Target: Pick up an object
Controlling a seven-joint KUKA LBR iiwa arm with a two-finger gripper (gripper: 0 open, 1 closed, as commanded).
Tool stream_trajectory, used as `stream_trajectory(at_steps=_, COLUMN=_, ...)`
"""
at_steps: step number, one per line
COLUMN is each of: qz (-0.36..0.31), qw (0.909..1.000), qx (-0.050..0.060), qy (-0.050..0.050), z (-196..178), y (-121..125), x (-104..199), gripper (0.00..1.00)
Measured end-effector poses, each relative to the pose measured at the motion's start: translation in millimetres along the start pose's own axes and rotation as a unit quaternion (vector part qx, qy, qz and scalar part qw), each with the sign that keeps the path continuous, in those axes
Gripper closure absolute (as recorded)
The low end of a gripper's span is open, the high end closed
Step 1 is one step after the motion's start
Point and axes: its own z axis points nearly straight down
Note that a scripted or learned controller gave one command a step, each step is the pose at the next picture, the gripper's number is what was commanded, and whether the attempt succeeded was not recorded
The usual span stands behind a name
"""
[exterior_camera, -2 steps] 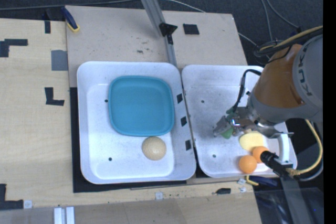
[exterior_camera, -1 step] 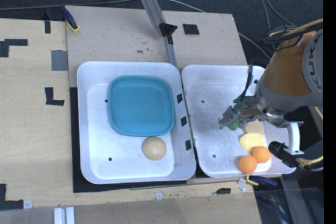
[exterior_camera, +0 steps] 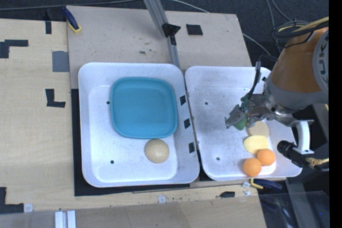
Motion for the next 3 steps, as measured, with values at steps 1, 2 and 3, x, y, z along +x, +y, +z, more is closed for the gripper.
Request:
stream_trajectory(at_steps=1, qz=-0.002, qw=1.0000, qx=0.001, qy=0.000, z=0.2, y=26.9, x=40.3, gripper=1.00)
stream_trajectory(at_steps=2, qz=-0.002, qw=1.0000, qx=0.001, qy=0.001, z=-3.0, y=36.3, x=85.3, gripper=1.00)
stream_trajectory(at_steps=3, qz=-0.002, qw=1.0000, qx=0.001, qy=0.000, z=5.5, y=57.9, x=135.1, gripper=1.00)
